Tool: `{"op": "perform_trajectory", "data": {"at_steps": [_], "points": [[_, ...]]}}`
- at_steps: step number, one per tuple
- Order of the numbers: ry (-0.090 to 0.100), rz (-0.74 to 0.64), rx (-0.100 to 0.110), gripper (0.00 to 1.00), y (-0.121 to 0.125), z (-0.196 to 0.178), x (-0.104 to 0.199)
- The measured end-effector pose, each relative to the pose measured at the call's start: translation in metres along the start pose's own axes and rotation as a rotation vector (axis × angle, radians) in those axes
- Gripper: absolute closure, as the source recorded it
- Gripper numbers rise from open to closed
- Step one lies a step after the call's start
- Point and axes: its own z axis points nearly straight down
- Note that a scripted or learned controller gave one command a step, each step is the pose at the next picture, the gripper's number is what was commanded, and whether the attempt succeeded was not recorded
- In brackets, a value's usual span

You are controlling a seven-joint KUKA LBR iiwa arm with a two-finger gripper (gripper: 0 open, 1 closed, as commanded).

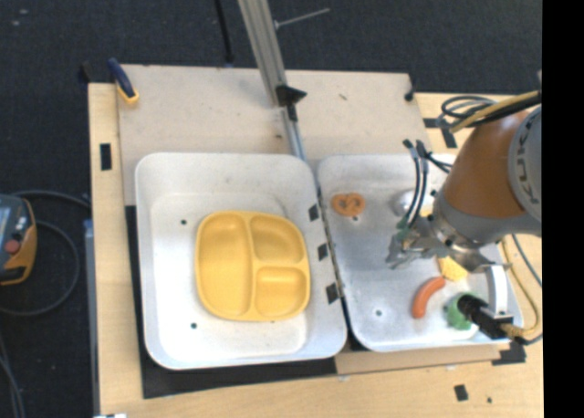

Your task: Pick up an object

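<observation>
In the right bin (365, 316) lie a brown pretzel-like piece (347, 204) near the far left, an orange-red carrot-shaped piece (425, 297), a yellow piece (453, 269) and a green piece (456, 314) near the front right. My gripper (404, 247) hangs low over the middle of this bin, left of the yellow piece and above the carrot-shaped piece. The arm's orange band and wrist cover much of the bin's right side. Nothing shows between the gripper's tips.
The left bin (164, 316) holds a yellow divided plate (253, 264). A slanted metal post (265, 33) rises behind the bins. Cables (461, 110) trail at the right. A blue and yellow tool (123, 81) lies at the bench's far left corner.
</observation>
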Motion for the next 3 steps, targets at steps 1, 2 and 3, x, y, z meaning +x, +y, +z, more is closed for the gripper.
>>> {"op": "perform_trajectory", "data": {"at_steps": [1,2,3], "points": [[-0.001,0.0,-0.001,1.0,0.009,-0.057,-0.009],[0.001,0.0,0.004,1.0,0.01,-0.067,-0.01],[0.003,-0.005,0.003,1.0,0.014,-0.079,0.044]]}}
